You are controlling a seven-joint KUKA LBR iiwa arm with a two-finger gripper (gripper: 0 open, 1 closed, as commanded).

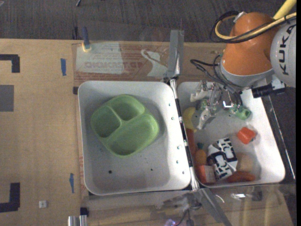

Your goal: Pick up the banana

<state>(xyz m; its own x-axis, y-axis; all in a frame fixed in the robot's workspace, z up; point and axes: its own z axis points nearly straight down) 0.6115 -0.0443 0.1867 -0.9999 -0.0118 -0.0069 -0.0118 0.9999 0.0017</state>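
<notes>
A big round orange shell [247,44] is seen on the robot arm. Beside it, a white cover [285,51] is marked with black letters. Yellow and black cables [225,25] are looped above. Below, a shiny metal gripper [211,108] with thin wires is seen.

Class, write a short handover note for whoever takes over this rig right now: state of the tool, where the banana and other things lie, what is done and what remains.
Tool: low over the right bin, near its left wall; open or shut cannot be told, nothing seen held.
Banana: in the right bin against its left wall, just left of the tool, partly hidden.
Green divided plate: in the left bin.
Other toys lie toward the right bin's front.
Done: arm is over the banana's area.
Left: grasp the banana and lift it.
</notes>
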